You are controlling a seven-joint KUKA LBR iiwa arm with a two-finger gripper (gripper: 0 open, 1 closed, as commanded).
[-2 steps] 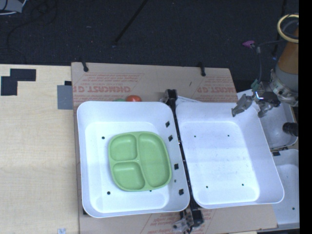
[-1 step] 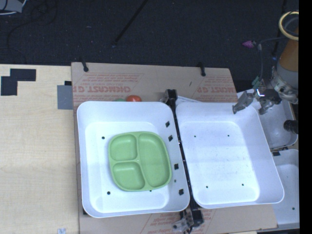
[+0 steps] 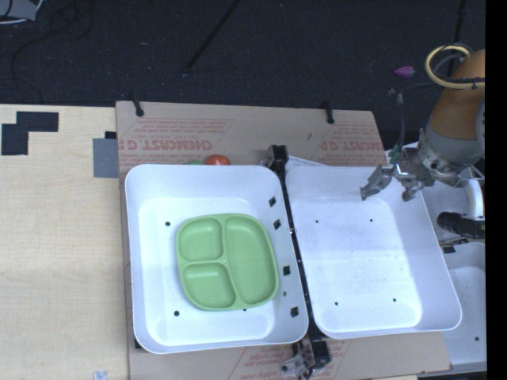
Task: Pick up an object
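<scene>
The green divided plate [image 3: 227, 261] lay flat in the left bin [image 3: 150, 212], its long axis running roughly front to back, tilted a little. From my console I saw the gripper [image 3: 394, 182] hanging over the back right corner of the right bin [image 3: 380, 291], fingers spread and holding nothing. The plate sat well apart from it, to the left and nearer the front, across the divider between the bins. I judged the reach would be long.

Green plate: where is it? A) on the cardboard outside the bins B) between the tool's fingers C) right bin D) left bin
D: the green plate with three compartments lies flat on the floor of the left bin, far from the tool over the right bin's upper right corner.
</scene>
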